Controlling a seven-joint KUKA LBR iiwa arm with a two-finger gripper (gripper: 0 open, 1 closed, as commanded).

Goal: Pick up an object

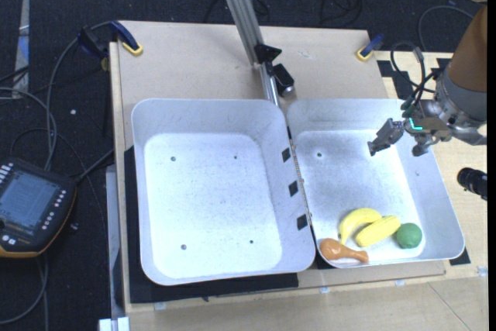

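The fingers stood spread apart with nothing between them, one dark tip pointing towards the middle of the right bin and the other near its right wall; the gripper hung over that bin's far right part, well apart from the objects. Nearest the camera, in the right bin's front corner, lay four small items close together: an orange, pear-shaped piece against the front rim; just behind it two smooth yellow banana-like pieces, curved and touching each other; beside them to the right a round green ball; nothing lay between this cluster and the gripper but bare speckled white floor. The left bin, shallow and white with rounded corners, overlapped the right one along the middle, where small black clips sat on the seam. Off the bench to the left lay a grey handheld pendant with a screen, amid black cables. Both bins rested on a pale wooden board; at its far corners sat two yellow-and-blue clamps; a ribbed metal pole slanted up from the bins' far edge; the grey arm entered from the right.
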